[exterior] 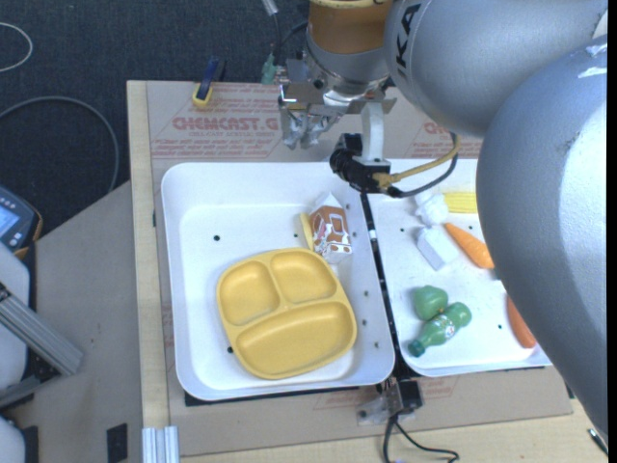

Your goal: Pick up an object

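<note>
Two bins sit side by side on the bench. In the left bin [183, 258] a divided tray [284, 312] lies toward the front, with a small carton [330, 231] just behind its right corner. The right bin [482, 355] holds a toy carrot [469, 246], what may be a corn cob [461, 202] behind it, and a bottle [439, 331] in front.

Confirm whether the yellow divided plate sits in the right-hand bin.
No, the yellow divided plate lies in the left bin, beside a small carton.
</note>
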### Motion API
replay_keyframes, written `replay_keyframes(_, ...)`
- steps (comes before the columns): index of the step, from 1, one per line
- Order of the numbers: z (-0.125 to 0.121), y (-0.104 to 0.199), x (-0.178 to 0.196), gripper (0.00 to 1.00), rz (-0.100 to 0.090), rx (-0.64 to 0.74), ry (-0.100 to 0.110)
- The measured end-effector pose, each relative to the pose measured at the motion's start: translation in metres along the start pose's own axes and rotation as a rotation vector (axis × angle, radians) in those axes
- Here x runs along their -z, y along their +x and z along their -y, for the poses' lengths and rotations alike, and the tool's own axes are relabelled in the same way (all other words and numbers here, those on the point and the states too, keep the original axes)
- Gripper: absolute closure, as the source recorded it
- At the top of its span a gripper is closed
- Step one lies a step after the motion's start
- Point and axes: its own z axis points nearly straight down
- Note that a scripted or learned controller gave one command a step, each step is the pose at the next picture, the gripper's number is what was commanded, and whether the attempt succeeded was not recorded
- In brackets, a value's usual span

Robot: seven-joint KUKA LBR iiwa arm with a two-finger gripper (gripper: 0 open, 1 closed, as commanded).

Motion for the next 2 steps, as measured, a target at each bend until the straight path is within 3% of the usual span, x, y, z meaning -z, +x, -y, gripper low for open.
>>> replay_keyframes(1,-0.001,0.001,0.010,1.00,0.000,0.001,-0.003)
replay_keyframes(2,-0.008,0.074,-0.049,1.00,0.000,0.004,0.018)
